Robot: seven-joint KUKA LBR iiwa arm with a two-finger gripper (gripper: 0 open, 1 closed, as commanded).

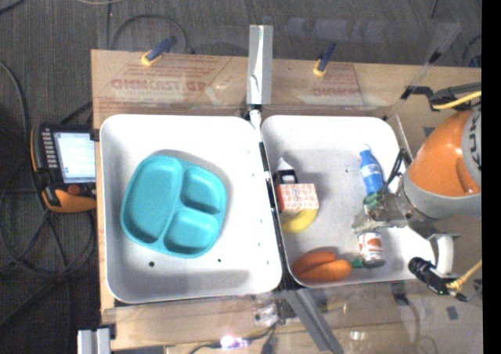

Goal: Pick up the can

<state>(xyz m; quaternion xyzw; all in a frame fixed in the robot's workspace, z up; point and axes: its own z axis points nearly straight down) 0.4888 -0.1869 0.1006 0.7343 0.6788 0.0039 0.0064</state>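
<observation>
Camera view: metal pincer [374,219], grip state unreadable, directly above the small cylindrical can [371,249].

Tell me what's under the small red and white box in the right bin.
A yellow banana lies under the box, its curve poking out along the lower edge. The box hides the rest of the banana.

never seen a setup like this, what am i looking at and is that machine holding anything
One camera looks down at a slant on a bench with two white bins. The grey and orange shape at the right is a robot arm; its gripper hangs just above a small can in the right bin. I cannot tell whether it holds anything. That bin also has a blue bottle, a small box, a banana and a carrot. The left bin holds a teal tray.
</observation>
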